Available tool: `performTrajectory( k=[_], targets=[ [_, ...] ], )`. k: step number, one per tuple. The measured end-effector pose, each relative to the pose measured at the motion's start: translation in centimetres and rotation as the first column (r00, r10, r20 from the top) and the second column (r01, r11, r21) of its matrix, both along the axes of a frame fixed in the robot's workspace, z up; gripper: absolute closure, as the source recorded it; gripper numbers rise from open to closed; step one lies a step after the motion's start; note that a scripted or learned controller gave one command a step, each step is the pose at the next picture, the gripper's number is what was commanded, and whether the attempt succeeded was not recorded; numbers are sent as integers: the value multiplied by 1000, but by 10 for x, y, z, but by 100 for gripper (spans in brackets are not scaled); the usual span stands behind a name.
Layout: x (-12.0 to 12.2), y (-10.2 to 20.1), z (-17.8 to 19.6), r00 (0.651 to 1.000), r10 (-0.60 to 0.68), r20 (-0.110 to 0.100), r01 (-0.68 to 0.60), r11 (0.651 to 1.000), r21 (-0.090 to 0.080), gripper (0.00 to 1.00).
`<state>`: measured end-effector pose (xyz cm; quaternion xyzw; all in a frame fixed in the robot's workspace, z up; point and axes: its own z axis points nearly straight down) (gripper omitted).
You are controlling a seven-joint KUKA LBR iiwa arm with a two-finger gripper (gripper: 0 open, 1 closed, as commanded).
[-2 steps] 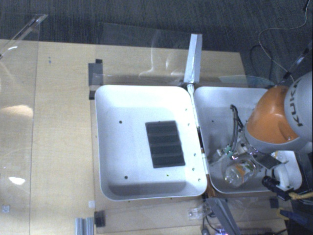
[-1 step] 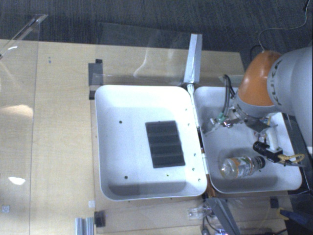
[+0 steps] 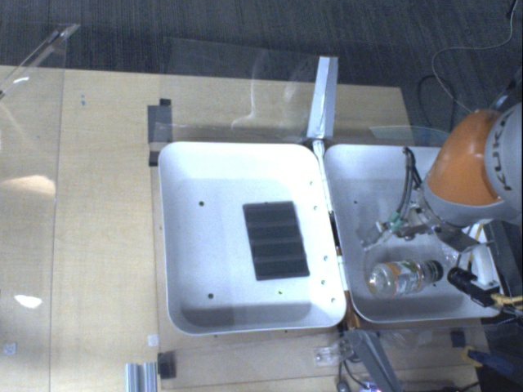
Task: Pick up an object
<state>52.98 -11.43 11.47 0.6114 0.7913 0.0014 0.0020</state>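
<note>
A clear plastic bottle [image 3: 402,275] lies on its side near the front of the right bin [image 3: 359,178]. My gripper [image 3: 397,228] hangs low in that bin, just behind the bottle and slightly to its left, below the orange band of the arm [image 3: 464,170]. Nothing shows between the gripper and the bottle, and they appear apart. A black ribbed rectangular pad [image 3: 276,239] lies flat in the middle of the left bin [image 3: 188,219].
The two white bins share a raised wall [image 3: 331,227] between them. A clear plastic sheet and a metal post [image 3: 323,96] stand behind the bins. Wooden benchtop [image 3: 90,219] stretches to the left.
</note>
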Motion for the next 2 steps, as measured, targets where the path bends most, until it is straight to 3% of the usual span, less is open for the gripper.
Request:
performTrajectory(
  k=[1,2],
  targets=[
    [-37,25,-23,993,121,10,-121,993,-3,0],
    [-34,26,-11,992,122,18,-122,993,-3,100]
  ],
)
